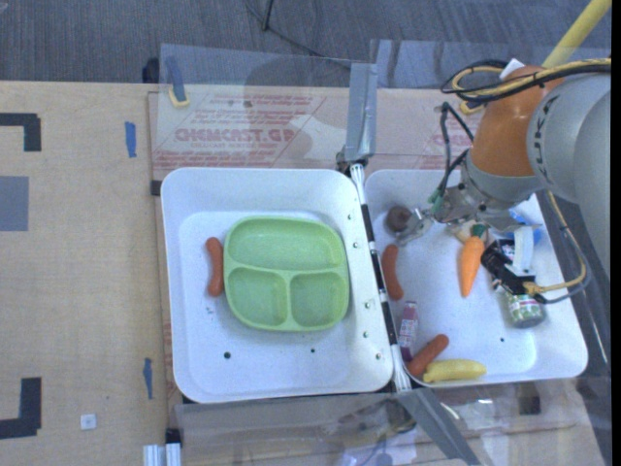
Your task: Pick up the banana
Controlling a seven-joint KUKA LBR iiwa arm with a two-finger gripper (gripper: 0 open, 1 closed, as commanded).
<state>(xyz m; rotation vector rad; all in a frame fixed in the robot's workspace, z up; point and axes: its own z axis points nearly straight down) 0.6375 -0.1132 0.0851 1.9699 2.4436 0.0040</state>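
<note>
The yellow banana (454, 369) lies flat in the front corner of the right bin (558, 352), close to the front rim. My gripper (430, 215) hangs over the back of that same bin, well behind the banana, next to a small brown round object (398, 219). Nothing shows in the gripper. The grey arm with its orange band (506, 134) comes in from the upper right and hides part of the bin's back.
An orange carrot (470, 263), a red sausage (391, 271), another sausage (428, 353) touching the banana's left end, a small bottle (407, 321) and a jar (524, 309) share the right bin. The left bin (189, 348) holds a green divided plate (287, 272) and a sausage (214, 265).
</note>
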